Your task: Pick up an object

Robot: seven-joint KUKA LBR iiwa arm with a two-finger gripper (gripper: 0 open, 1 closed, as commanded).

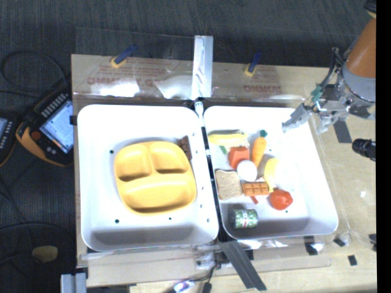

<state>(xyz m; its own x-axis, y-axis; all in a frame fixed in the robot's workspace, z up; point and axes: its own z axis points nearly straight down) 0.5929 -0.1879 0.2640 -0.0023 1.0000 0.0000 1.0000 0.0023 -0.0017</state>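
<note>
Gripper (303, 113) at right bin's (317, 182) far corner — carrot (259, 149) nearby, apart.

Saw a yellow tray (156, 176) with three dips lying flat in the left white bin (98, 127). Found an orange and black screen box (55, 127) with black wires (18, 60) on the dark floor (183, 11). Spotted a blue clip (124, 55) and a yellow clip (252, 65) near the back edge.

arm enters from the right, its end effector (303, 116) hanging with nothing between its fingers.
</note>
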